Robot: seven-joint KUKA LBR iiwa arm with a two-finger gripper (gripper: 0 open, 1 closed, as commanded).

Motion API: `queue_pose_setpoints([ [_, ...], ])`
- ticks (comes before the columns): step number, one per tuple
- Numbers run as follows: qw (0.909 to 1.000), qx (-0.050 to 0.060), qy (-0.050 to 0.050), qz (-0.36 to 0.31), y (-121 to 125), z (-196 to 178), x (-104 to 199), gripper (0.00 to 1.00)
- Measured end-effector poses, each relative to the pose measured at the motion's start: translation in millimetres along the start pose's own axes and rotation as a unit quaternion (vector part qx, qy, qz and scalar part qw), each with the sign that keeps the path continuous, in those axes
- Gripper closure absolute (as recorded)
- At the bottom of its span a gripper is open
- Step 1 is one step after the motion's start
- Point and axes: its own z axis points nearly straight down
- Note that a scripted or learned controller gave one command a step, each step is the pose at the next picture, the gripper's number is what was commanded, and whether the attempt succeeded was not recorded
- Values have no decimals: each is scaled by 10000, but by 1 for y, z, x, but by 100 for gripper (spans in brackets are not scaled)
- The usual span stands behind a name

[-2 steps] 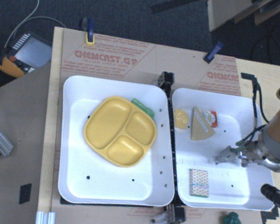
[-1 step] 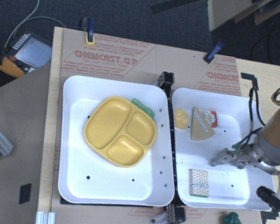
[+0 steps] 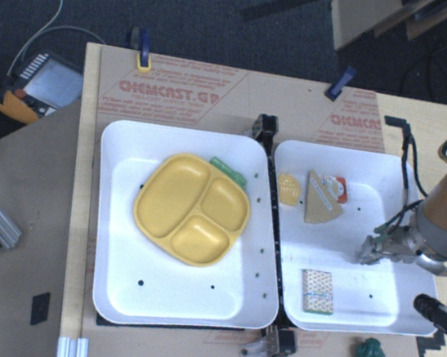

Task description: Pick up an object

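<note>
Now the gripper (image 3: 372,250) is hovering low in the right shallow white bin (image 3: 378,312), its state impossible to tell.
Lying apart from it are three things: one yellow lump (image 3: 289,189), one tan wedge-shaped packet (image 3: 322,199), one small patterned square packet (image 3: 318,291).

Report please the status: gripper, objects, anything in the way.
Gripper low in right bin, on bare floor. Nearest objects: patterned packet, wedge-shaped packet, both apart from it. Nothing blocks either.

Left bin (image 3: 112,265) — yellow divided plate (image 3: 193,208) crowds its centre; bare floor along the near edge. Right bin (image 3: 386,316): open middle between wedge (image 3: 322,202) and patterned packet (image 3: 318,291).
</note>
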Motion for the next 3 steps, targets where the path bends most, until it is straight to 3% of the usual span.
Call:
queue_pose_setpoints([
  [2,10000,-41,-21,-6,-5,-122,1,100],
  [3,10000,-22,-13,-10,-4,-135,1,100],
])
